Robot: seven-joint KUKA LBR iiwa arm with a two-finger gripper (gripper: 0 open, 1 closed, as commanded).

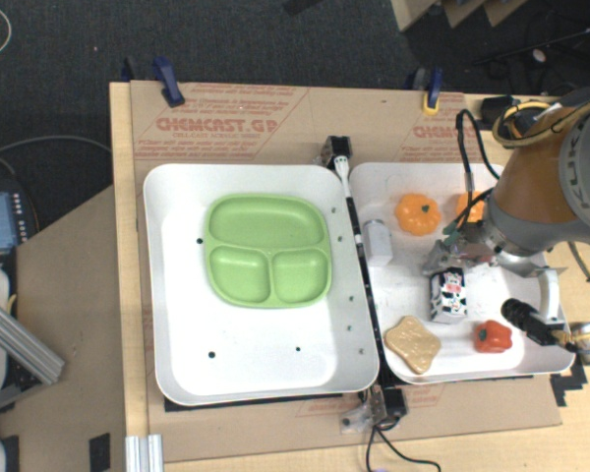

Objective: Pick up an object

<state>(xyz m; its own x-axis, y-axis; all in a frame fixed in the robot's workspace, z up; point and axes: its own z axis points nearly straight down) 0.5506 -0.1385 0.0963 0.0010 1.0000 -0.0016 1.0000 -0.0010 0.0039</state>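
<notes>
In the right bin, the cow-patterned carton stood with its long axis running near-to-far, directly under the gripper of the arm, whose grasp I could not tell.

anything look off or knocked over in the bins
Nothing stands out. The green divided plate lies flat in the left bin; the orange pumpkin, tan biscuit and red pepper lie apart in the right bin.
</notes>
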